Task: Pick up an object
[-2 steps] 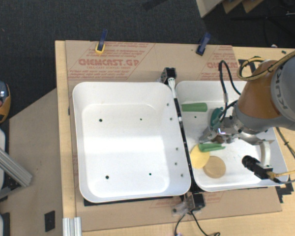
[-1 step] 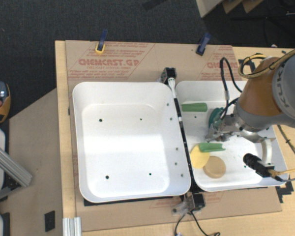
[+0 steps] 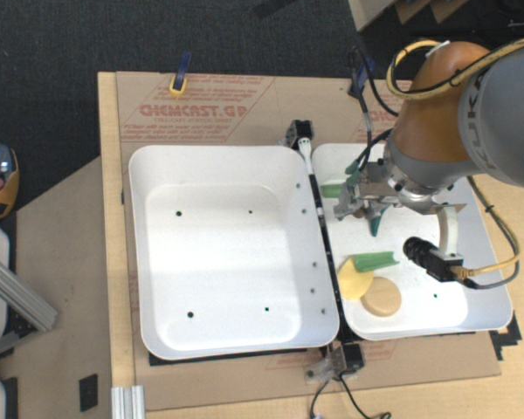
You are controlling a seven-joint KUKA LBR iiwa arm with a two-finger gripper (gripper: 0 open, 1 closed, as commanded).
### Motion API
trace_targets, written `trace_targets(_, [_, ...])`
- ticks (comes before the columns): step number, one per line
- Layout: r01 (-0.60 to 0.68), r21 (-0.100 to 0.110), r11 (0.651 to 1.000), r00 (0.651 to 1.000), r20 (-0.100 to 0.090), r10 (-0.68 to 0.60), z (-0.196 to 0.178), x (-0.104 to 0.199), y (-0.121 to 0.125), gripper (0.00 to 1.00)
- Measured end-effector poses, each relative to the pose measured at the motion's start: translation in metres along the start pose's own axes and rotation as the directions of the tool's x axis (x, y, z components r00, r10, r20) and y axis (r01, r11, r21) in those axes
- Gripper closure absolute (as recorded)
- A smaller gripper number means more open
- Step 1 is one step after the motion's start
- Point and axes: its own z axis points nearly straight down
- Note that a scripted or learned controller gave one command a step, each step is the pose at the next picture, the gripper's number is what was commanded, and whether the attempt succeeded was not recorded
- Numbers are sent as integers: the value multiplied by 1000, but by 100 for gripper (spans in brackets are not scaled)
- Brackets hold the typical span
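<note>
Right now the claw (image 3: 364, 201) hangs low in the right bin (image 3: 485, 308), how far open I can't tell, above the green stick (image 3: 373, 261), yellow piece (image 3: 353, 283) and tan disc (image 3: 383, 297), so crowding could spoil a grab.

Right white bin (image 3: 485, 308) holds the candidates. Green rectangular bar (image 3: 373, 261) lies flat near the bin's middle, long axis roughly left-right, slightly tilted. Just below it, a yellow flat piece (image 3: 352, 284) near the bin's left wall, touching or overlapping a tan round disc (image 3: 383, 298) lying flat to its lower right. Another green flat piece (image 3: 332, 190) sits further up by the left wall, partly hidden. A teal thin stick-like item (image 3: 375, 224) shows nearby; can't tell its full shape.
</note>
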Motion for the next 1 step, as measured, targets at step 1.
trace_targets(1, [-2,-4,1000,1000,-1,2,-122,42,-38,100])
